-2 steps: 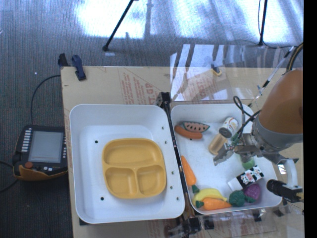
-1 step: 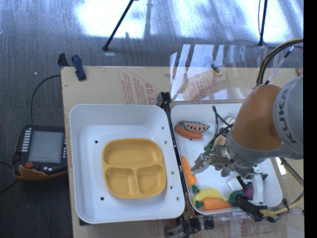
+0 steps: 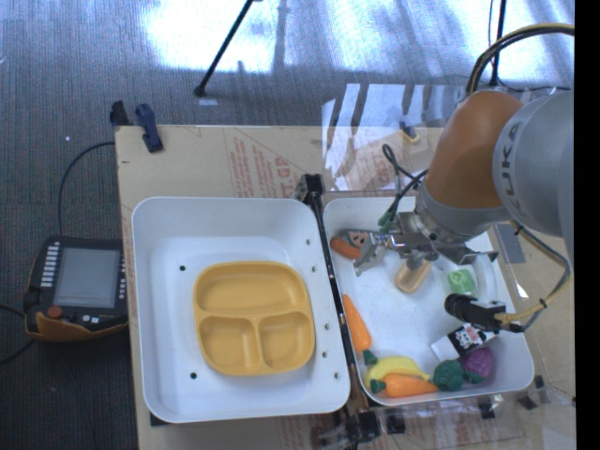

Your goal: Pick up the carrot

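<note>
Gripper (image 3: 368, 249) hangs open and holds nothing, near the right bin's (image 3: 521, 352) upper-left corner. Below it, the carrot (image 3: 356, 322) lies along that bin's left wall, bare floor to its right.

Both white bins (image 3: 155, 251) are looking like smooth matt plastic; the yellow tray (image 3: 253, 319) is showing a soft plastic sheen; the counter (image 3: 234, 157) is looking like cardboard-brown board.

Carrot (image 3: 355, 322) in right bin (image 3: 521, 362), pincer (image 3: 367, 254) above
</note>
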You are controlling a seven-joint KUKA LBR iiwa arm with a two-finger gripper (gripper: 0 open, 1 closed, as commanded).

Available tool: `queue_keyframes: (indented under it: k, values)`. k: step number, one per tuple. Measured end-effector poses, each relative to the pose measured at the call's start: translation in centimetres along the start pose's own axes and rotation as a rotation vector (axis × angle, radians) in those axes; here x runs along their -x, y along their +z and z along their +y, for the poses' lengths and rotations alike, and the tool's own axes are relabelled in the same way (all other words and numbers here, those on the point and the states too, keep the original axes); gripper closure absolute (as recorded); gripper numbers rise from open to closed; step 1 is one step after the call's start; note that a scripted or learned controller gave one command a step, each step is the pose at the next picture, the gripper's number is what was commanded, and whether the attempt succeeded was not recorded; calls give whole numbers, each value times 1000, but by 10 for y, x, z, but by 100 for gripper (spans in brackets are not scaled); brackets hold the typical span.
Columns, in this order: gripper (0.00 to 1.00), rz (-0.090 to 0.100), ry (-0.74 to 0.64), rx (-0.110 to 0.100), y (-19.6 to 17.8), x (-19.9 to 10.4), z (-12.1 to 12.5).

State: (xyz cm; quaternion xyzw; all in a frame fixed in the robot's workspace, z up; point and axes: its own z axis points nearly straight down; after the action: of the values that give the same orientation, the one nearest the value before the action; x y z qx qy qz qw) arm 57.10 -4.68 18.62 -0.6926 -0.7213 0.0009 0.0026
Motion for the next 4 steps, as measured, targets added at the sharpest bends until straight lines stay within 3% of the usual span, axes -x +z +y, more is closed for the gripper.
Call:
queue_keyframes:
  k: [1,2,3,4]
  values:
    - [0,2,-8,-7,1,-11,-83]
    - [0,0,-10,-2,0,18,-45]
    - [0,-3,138,-2,101,34,-42]
    - [0,3,391,-7,101,37,-99]
